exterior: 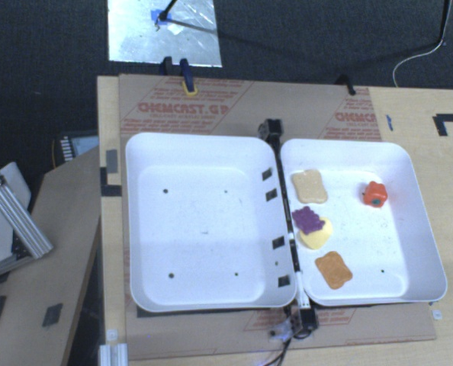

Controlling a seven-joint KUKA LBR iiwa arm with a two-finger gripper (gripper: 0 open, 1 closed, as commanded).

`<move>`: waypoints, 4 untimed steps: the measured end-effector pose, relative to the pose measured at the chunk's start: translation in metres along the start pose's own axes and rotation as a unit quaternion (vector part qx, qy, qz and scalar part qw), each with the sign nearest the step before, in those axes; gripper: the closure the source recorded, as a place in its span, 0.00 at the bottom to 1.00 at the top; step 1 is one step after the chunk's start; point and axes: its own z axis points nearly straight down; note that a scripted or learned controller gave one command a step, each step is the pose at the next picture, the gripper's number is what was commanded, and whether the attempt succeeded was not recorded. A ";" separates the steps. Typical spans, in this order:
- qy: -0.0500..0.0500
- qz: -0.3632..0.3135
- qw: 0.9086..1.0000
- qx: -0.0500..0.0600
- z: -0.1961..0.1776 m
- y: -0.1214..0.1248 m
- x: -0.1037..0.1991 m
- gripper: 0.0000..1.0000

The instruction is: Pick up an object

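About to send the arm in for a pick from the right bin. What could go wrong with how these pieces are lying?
1. The purple piece overlaps the yellow piece, so a grasp there may drag both or slip off.
2. Both sit close to the right bin's inner wall by the divider, which could block a finger.
3. The beige slice and brown slice look flat, likely hard to pinch. The orange piece stands apart and seems safer.

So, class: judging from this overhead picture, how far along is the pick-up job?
Nothing looks done yet. All five pieces lie in the right bin: the beige toast piece, orange pepper, purple grapes touching the yellow piece, and brown cracker. Nothing is in hand. Choosing, grasping and lifting one all remain.
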 end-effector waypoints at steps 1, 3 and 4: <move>0.001 -0.003 1.000 0.005 -0.001 0.002 0.001 1.00; 0.005 -0.007 1.000 0.008 -0.031 -0.106 0.109 1.00; 0.005 -0.009 1.000 0.011 0.028 -0.138 0.250 1.00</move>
